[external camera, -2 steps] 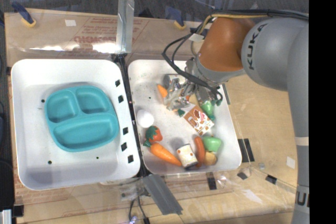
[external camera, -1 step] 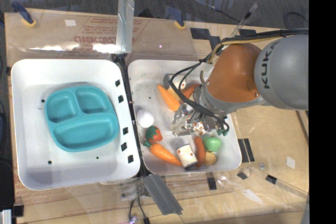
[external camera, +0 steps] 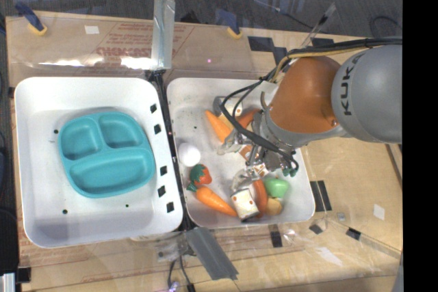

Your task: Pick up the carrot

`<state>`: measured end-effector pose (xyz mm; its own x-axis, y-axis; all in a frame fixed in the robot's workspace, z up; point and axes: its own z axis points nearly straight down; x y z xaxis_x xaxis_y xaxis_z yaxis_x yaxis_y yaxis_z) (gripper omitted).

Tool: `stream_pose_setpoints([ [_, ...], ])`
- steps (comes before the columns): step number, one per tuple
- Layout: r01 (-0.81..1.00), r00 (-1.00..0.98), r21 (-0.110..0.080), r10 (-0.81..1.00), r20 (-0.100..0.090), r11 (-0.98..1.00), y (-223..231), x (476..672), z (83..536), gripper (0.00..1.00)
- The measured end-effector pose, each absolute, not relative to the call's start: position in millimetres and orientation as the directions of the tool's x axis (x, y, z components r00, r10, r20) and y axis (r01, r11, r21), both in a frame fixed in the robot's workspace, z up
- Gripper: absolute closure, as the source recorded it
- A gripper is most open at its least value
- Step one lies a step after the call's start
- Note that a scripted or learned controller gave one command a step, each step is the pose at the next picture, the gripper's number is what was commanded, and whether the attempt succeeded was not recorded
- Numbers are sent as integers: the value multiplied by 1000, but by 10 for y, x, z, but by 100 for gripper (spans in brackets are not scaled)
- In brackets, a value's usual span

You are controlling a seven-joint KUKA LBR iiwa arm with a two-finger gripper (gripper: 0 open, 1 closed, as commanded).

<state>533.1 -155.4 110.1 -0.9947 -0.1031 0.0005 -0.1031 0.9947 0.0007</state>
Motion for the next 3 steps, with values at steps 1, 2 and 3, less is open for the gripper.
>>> stream_pose_setpoints([
  [1,-44,-999,1,-44,0,999,-1495,5796,916,0],
  [2,-50,-999,0,-50,-3,999,-1482,5810,1023,100],
  [3,-51,-999,0,-51,-3,999,-1480,5809,1021,0],
])
